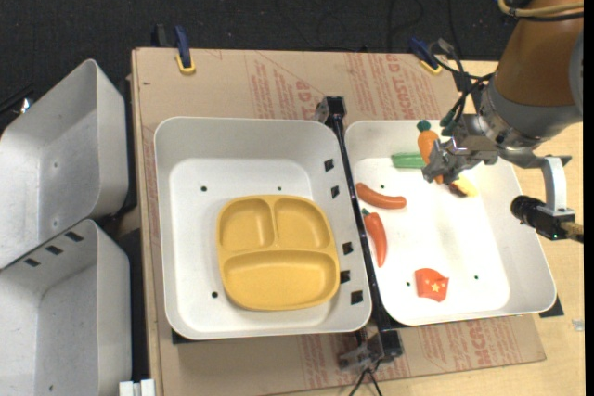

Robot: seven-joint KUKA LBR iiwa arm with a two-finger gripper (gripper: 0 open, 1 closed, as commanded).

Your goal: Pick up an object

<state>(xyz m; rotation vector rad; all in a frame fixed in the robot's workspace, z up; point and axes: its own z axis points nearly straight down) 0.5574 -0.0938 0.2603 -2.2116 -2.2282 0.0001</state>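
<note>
Bench bins: left bin (176, 199) holds yellow tray (277, 252); right bin (520, 278) holds sausage (380, 197).

The arm (543, 51) is cut off by the right edge; its wrist hides part of the yellow item (461, 189) and the carrot's (427, 144) lower end; the jaws are too small and cluttered to read.

Grey arm (543, 97), orange band (548, 32), black cables (461, 83)
</note>
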